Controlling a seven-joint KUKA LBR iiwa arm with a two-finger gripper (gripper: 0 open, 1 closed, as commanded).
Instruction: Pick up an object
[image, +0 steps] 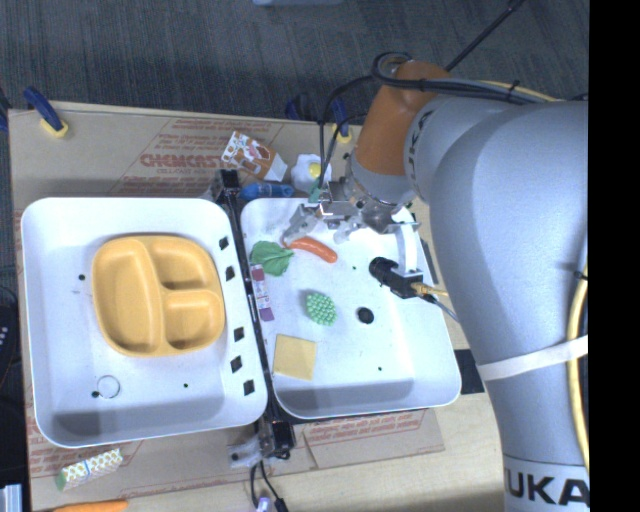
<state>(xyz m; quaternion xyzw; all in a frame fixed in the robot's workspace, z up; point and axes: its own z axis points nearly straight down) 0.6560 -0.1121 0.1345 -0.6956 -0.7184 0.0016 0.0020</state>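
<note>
The right bin (420, 372) holds an orange carrot-like stick (312, 248), a green leaf piece (270, 257), a green knobbly ball (320, 307), a yellow cheese square (295, 356) and a small black disc (365, 316). My gripper (322, 226) hangs over the bin's far end, just above the orange stick. Its two silver fingers are spread apart, one finger (298, 222) by the stick's left end and the other further right. Nothing is between them, and the stick lies flat on the bin floor.
The left bin (50, 330) holds a yellow compartment tray (158, 293). A pink tube (262, 295) lies along the divider between the bins. Packets and a blue item (265, 188) sit behind the bins. A black connector with a cable (395, 278) hangs off the arm over the right bin.
</note>
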